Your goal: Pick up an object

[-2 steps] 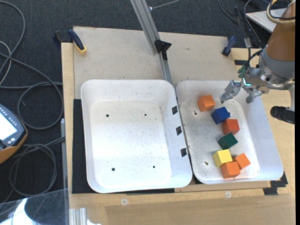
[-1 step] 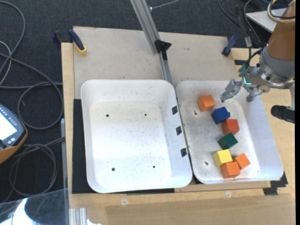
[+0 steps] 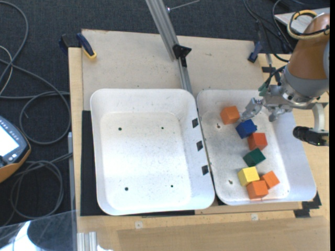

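Orange cube and blue cube sit corner-to-corner, both turned diagonal, crowding the gripper mid-right, can't tell its state

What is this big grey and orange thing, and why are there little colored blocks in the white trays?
It is a robot arm, photographed by a camera fixed above a wooden bench, looking down at a slant. The arm reaches in from the right. At its end is a gripper, like a small hand, which hangs over the right bin.

Two shallow white bins sit side by side. In the right bin lie small blocks: an orange block, a blue block, a red block, a green block, a yellow block, and two more orange ones in front. The left bin is beside it.

The robot's job is to pick one up. I see no block in the gripper.
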Action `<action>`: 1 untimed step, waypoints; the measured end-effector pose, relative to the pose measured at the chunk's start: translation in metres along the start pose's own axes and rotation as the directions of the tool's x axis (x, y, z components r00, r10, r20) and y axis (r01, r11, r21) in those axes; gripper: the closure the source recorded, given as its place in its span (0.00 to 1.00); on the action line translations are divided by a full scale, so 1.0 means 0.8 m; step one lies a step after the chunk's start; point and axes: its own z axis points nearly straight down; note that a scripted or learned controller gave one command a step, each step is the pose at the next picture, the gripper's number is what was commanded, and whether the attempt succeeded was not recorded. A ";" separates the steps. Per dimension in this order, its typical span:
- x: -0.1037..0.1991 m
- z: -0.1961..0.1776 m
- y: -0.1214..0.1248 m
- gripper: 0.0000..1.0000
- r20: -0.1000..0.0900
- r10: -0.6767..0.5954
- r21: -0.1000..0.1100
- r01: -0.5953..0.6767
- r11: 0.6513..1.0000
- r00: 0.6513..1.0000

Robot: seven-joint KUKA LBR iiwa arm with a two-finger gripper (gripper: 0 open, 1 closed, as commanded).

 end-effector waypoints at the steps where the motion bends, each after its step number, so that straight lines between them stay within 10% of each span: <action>1: 0.000 0.055 0.006 0.00 0.000 -0.001 0.000 0.001 1.000 1.000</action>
